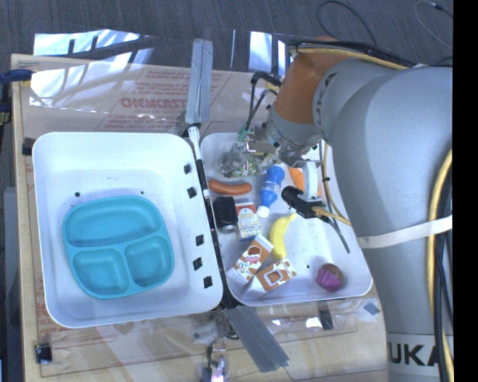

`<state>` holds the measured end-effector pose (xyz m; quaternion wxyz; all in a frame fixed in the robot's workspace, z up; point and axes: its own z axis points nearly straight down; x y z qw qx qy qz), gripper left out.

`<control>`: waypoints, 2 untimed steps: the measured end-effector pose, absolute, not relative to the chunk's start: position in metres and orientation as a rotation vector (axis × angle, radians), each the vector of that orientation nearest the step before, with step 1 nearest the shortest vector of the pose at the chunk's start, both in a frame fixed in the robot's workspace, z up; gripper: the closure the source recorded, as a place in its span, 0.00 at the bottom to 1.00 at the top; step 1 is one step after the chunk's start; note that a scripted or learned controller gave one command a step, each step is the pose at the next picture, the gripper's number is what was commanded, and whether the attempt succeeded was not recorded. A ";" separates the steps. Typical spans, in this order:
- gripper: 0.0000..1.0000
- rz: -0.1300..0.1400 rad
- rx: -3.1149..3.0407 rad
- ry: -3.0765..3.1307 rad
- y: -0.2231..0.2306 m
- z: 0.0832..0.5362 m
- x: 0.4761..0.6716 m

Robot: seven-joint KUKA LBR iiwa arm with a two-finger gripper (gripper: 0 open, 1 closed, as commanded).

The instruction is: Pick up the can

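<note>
1. The arm (382, 157) entered from 3 o'clock and covered the right side of the right bin (346, 289); its orange band (299, 82) lay above the bin's far rim.
2. The gripper (243, 159) sat low in the right bin's 11 o'clock corner, amid a glinting clutter; whether it was wide, narrow or holding anything could not be told.
3. A small can (248, 224) with a pale label lay near the middle of the right bin, at about 6 o'clock from the gripper and apart from it.
4. A black block (224, 212) lay just beside the can at its 9 o'clock; a sausage (229, 187) lay at 12 o'clock of the block.
5. A blue bottle (270, 186) with a white cap slanted at 1 o'clock of the can, and a banana (280, 235) lay at its 3 o'clock.
6. A patterned carton (262, 267) lay at 6 o'clock of the can; a purple ball (330, 277) rested in the bin's 5 o'clock corner.
7. The left bin (48, 165) held a blue tray (117, 245) with three compartments, toward its 7 o'clock side.
</note>
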<state>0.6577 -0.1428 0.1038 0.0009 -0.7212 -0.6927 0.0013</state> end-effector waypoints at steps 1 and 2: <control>0.00 0.004 -2.264 -2.175 -0.143 0.104 0.658; 1.00 0.006 -2.260 -2.177 -0.142 0.113 0.658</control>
